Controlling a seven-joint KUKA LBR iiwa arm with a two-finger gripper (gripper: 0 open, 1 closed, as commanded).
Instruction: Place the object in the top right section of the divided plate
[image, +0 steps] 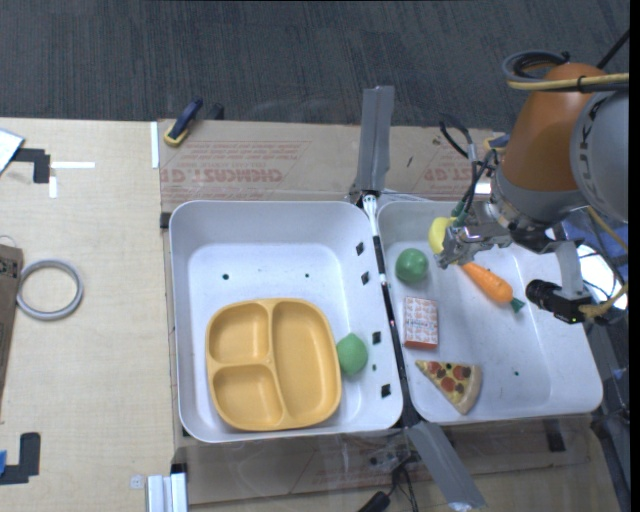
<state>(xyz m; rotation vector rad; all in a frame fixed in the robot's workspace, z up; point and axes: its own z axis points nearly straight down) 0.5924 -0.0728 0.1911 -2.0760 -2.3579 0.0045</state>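
Observation:
The yellow divided plate (272, 362) lies in the left bin (200, 240), toward its front. A green ball (351, 354) rests against the plate's right rim. My gripper (461, 250) hangs low over the back of the right bin (560, 390). It is just above the left end of an orange carrot (490, 283), with a yellow object (439, 234) partly hidden behind it. A second green ball (411, 265) sits a little to its left.
The right bin also holds a red and white box (421, 322) and a pizza slice (451, 382) near its front. A ridge (385, 310) divides the two bins. A tape roll (46, 289) lies on the bench at far left.

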